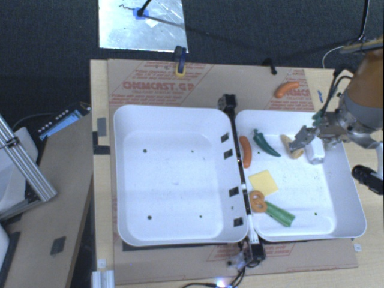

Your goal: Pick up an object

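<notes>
My gripper (308, 146) hangs low over the upper right part of the right bin (336, 221). Its two fingers (302, 137) stand apart, so it is open. A small tan piece (292, 147) lies just left of the nearer finger, partly hidden by it and not between the two fingers. To its left in the same bin lies a dark green pepper (266, 144). An orange sausage (245, 150) lies by the bin's left wall. Lower down are a yellow square (263, 182), an orange ring (258, 201) and a green pod (279, 214).
The left bin (174, 173) sits beside the right one, with a black clipped divider (235, 161) between them. A second orange sausage (287, 89) lies on the cardboard behind the right bin. The arm (366, 95) and its cables stand at the right edge.
</notes>
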Robot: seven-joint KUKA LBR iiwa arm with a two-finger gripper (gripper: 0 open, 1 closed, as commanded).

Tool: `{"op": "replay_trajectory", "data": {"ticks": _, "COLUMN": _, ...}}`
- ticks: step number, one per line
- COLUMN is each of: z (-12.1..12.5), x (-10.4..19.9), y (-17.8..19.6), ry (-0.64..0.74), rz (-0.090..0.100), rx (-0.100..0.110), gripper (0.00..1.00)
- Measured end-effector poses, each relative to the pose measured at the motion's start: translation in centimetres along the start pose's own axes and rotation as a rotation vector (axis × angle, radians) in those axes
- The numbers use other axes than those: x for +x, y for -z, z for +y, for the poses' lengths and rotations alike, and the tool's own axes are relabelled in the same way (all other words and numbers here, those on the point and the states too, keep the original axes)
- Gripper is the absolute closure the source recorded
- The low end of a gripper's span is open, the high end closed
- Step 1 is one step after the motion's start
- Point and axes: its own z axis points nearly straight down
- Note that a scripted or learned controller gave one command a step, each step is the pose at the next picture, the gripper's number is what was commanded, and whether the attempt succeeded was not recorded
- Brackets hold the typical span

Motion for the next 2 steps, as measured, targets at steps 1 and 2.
{"op": "replay_trajectory", "data": {"ticks": 1, "z": -4.0, "x": 6.2, "y": -6.8, "ry": 0.006, "rz": 0.005, "rx": 0.009, "gripper": 0.00}}
{"op": "replay_trajectory", "data": {"ticks": 2, "z": -3.2, "x": 15.5, "y": -6.4, "ry": 0.010, "rz": 0.001, "rx": 0.000, "gripper": 0.00}}
